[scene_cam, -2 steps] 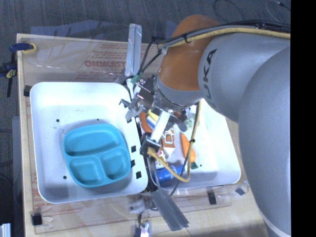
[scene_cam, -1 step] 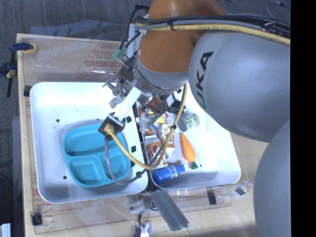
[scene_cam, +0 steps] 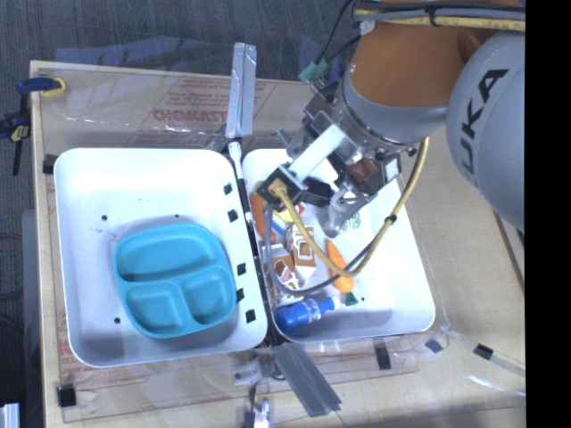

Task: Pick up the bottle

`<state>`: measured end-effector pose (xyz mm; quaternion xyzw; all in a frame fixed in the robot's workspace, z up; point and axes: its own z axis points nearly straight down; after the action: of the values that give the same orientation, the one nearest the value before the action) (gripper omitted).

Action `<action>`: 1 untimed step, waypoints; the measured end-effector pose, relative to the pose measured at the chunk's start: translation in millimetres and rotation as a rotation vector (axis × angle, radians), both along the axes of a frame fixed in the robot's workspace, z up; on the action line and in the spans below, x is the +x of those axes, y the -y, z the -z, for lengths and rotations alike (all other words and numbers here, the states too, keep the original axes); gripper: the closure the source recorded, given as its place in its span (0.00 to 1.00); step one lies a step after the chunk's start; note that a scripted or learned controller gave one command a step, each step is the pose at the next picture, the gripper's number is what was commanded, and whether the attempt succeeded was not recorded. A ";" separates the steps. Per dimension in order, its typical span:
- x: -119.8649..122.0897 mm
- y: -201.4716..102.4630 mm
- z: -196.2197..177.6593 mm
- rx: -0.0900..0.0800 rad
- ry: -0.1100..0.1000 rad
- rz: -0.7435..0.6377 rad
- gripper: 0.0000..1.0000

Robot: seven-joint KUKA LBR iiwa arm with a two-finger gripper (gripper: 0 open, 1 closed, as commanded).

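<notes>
Evidently nothing is grasped yet: the blue bottle (scene_cam: 303, 314) lies sideways near the right-hand bin's (scene_cam: 400, 297) front-left corner, while the end effector (scene_cam: 343, 208), open or closed I cannot tell, hangs nearer its back edge.

Blue bottle (scene_cam: 303, 314), turq. tray (scene_cam: 174, 279), 2 white bins (scene_cam: 78, 203)

A fixed camera sits high above the pale wooden bench (scene_cam: 116, 78) and looks down on it at a slant, with a strip of dark grey carpeted floor (scene_cam: 134, 7) showing past the far edge. It is near enough that the two shallow white plastic bins, one at the view's left (scene_cam: 89, 194) and one at its right (scene_cam: 397, 266), span most of the frame. The grey and orange robot arm (scene_cam: 419, 52) looms large at the upper right, close to the lens
</notes>
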<state>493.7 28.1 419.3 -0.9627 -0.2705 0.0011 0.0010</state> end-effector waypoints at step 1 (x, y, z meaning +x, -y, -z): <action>30.4 -20.8 89.2 -0.001 -0.005 -0.018 0.00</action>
<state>524.1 48.9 330.1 -0.9603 -0.2790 0.0034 0.0012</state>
